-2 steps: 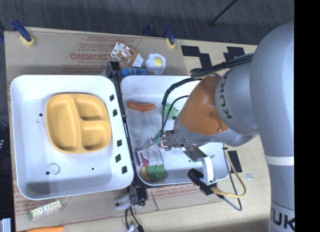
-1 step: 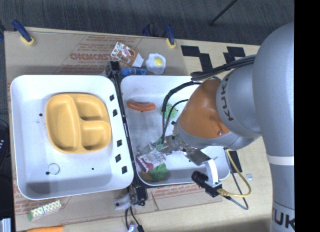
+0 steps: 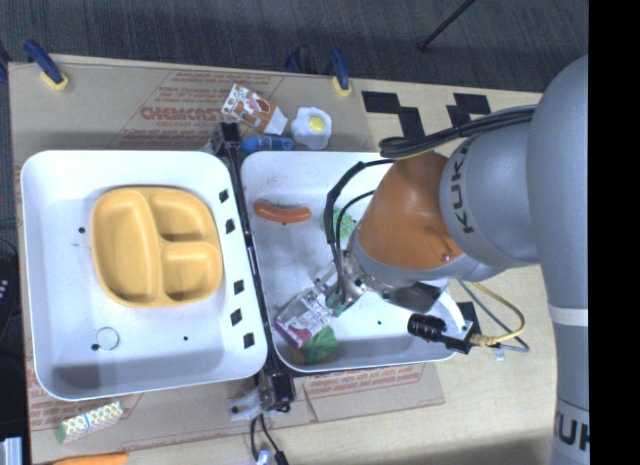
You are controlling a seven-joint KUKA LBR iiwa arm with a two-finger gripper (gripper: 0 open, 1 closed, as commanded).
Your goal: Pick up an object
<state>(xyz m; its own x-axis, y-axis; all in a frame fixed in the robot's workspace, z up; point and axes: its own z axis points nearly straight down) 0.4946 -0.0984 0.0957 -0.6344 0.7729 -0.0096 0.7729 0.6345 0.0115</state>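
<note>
Gripper [image 3: 335, 298] hangs low over the right bin [image 3: 400, 351], lower centre of frame, just beside a clear packet [image 3: 300, 318]. You cannot tell its opening. Your approach looks underway; next, settle squarely on the packet.

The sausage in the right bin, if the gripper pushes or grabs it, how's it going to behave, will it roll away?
The sausage looks like a smooth, rounded cylinder lying flat on the right bin floor, so a sideways push would probably roll it. Its glossy skin suggests it may slip between fingers. It seems small and likely light, so even a glancing touch could shift it.
</note>
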